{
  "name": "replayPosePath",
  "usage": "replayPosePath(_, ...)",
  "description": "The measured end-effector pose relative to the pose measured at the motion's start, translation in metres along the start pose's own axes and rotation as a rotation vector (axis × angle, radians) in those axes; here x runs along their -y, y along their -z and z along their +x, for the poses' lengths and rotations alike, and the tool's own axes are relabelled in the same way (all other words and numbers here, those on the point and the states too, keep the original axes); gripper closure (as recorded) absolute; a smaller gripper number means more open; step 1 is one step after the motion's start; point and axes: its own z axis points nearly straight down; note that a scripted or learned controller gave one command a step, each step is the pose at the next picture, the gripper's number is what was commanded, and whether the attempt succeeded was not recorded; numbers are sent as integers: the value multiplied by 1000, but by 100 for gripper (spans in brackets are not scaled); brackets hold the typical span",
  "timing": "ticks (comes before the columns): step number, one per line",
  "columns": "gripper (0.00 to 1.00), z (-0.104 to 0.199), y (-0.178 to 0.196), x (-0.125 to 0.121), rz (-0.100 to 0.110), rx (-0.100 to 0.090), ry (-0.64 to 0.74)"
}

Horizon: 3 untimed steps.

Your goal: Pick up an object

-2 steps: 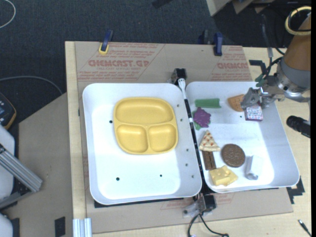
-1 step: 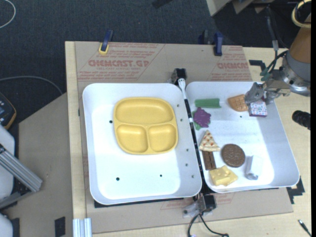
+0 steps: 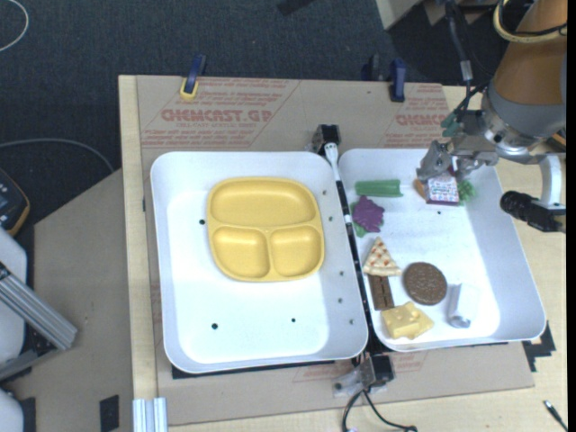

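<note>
Here, two white bins [image 3: 180, 268] on brown board [image 3: 144, 151] — dark carpet [image 3: 90, 25] beyond.

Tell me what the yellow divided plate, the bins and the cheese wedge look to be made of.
Yellow divided plate: likely moulded plastic, matte, with smooth rounded compartment walls. Bins: thin white plastic by the look, slightly glossy, with soft reflections and rounded corners. Cheese wedge: probably toy plastic or foam; uniform pale yellow, too small to tell.

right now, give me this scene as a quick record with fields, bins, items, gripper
left bin: holds a yellow divided plate
right bin: green piece, purple piece, pizza slice, brown bar, round cookie, cheese wedge, grey piece
gripper: at the right bin's far end, over a small item; grasp unclear
</note>
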Motion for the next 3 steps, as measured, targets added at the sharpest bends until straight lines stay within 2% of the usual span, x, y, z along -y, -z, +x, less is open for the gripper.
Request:
replayPosePath(2, 100, 110, -22, -7, 8, -3, 0)
replayPosePath(3, 100, 167, -1, -12, 0, -2, 1)
